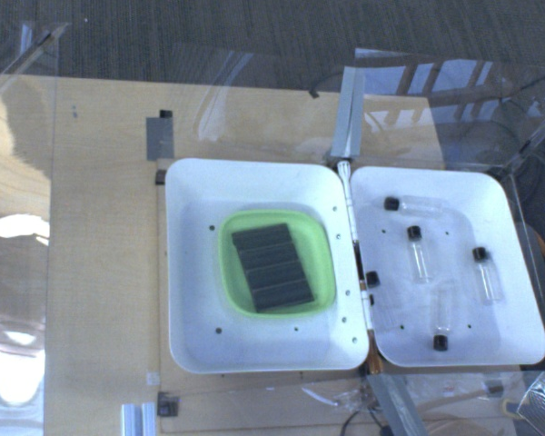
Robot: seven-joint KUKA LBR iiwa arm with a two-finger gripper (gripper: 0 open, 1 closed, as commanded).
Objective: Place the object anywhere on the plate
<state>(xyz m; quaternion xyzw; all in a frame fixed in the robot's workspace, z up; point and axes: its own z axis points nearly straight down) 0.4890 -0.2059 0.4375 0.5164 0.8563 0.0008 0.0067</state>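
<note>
The dark ribbed block lies flat on the green plate, its long axis running from upper left to lower right. The plate sits in the left bin. The right bin holds several clear vials with black caps, faint against the white and hard to count. Both bins rest on the wooden worktop.

Arm colours, shape, cables, markings: cannot tell here.
</note>
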